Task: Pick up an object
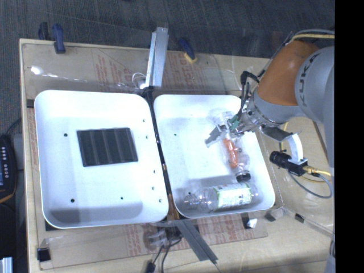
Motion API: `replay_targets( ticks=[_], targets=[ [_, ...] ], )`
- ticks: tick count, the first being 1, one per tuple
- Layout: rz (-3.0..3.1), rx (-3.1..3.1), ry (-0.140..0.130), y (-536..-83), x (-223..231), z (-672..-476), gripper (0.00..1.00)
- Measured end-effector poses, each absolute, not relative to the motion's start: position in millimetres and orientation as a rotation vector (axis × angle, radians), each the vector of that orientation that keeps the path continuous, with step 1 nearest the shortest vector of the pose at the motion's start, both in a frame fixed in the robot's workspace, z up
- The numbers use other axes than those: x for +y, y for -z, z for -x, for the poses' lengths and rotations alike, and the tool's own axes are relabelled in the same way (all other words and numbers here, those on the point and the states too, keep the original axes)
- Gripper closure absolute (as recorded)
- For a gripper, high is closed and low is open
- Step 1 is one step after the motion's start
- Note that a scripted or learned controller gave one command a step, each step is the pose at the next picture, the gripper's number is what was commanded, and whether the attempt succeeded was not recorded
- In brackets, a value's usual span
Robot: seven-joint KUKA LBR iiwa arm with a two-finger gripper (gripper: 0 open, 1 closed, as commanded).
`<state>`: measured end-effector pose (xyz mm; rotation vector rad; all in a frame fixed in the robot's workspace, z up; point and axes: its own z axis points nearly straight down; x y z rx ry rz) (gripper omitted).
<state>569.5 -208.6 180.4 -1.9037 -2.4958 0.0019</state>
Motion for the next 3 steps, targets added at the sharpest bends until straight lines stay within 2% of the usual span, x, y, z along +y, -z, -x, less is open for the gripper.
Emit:
replay_targets(
  ticks=[1,2,3],
  targets=[
    [1.855,-2.537,0.000,-183,-209,-584.0,0.00],
    [1.746,-2.612,-0.001,-207,-209,-599.4,0.00],
    [1.593,-2.702,-0.002,-205,-208,-591.4,0.00]
  ],
)
